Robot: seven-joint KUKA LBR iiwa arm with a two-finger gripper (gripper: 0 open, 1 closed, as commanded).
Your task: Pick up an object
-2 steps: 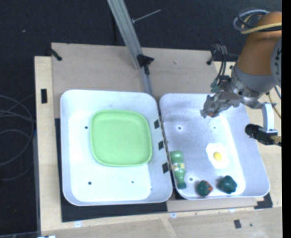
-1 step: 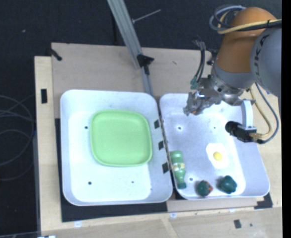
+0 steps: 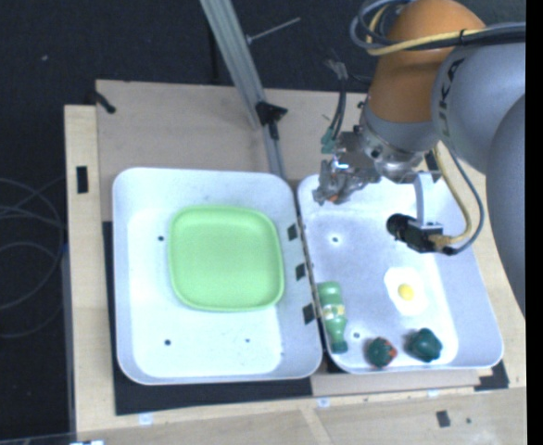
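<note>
My gripper (image 3: 332,189) hangs over the far left corner of the right bin (image 3: 373,239), under the orange wrist band. Whether anything sits between its tips I cannot make out. The objects lie toward the near end of that bin: a green bottle (image 3: 331,315) along the left wall, a small dark green and red item (image 3: 380,350), a dark green lump (image 3: 425,344), and a white fried egg toy (image 3: 405,292) with a yellow yolk. All of them rest well below the gripper in the view, apart from it.
The left bin (image 3: 142,248) holds a light green square plate (image 3: 225,257). A grey metal pole (image 3: 239,63) slants down from the top toward the bins' shared far corner. A black cable connector (image 3: 410,232) hangs over the right bin.
</note>
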